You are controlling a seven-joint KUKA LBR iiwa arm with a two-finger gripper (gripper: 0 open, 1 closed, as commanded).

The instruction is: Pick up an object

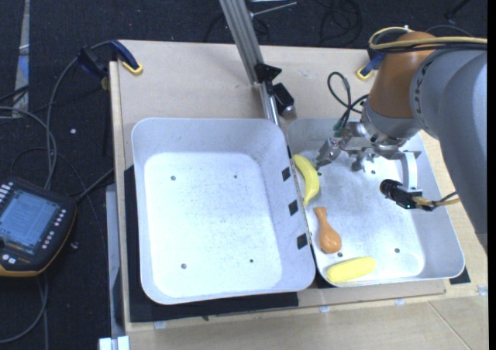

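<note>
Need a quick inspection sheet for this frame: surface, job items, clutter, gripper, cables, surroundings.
Surface: tan wooden bench bearing a left white bin and a right white bin, side by side.
Job's things: in the right bin, a curved yellow banana by the left wall, an orange pear-shaped toy below it, a yellow oblong block near the front edge.
Clutter: nothing seen.
Gripper: two-finger gripper over the right bin, just right of the banana; finger state unclear.
Cables: black cable looped beside the wrist; more on the floor.
Surroundings: handheld control pendant on dark floor, left.
</note>
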